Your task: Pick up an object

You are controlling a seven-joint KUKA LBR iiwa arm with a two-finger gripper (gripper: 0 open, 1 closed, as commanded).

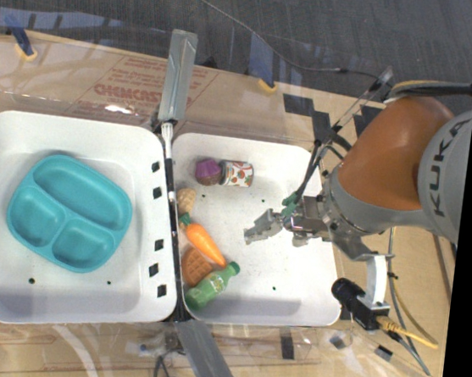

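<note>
My gripper [280, 234] hangs over the middle of the right bin [290, 305], open, with nothing between its fingers. Several toy foods lie along that bin's left side. A small can [236, 173] with a fruit label lies on its side by a purple piece [208, 171] at the back. A beige lump [185, 198] sits by the divider. An orange carrot [204, 239] lies slantwise below it. A brown waffle-like piece [195, 265] and a green bottle [212, 281] rest near the front left corner. The carrot is the closest item, a little to the gripper's left.
A teal divided plate [69, 212] lies in the left bin [1, 291]. The arm's grey and orange body [393, 164] overhangs the right bin's right wall. A black fitting [357, 302] and cables sit off the bin's front right corner.
</note>
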